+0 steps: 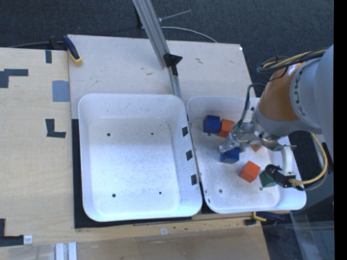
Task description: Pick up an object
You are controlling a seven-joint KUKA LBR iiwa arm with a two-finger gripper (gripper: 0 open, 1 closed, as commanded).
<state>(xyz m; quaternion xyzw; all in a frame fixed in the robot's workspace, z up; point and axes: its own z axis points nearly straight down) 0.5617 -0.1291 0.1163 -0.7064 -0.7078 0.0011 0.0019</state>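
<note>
gripper (232, 144) hovers over a blue block (230, 156) at right of frame — claw state unclear — a centred, straight descent would serve best.

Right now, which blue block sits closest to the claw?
The lower blue block, directly under the claw. The other blue block sits farther up-left, touching a small orange block.

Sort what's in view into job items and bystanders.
Job: tool; blue block under it; second blue block; orange block; small orange block; right bin.
Bystanders: left bin; yellow-handled clamp; aluminium rail.
</note>
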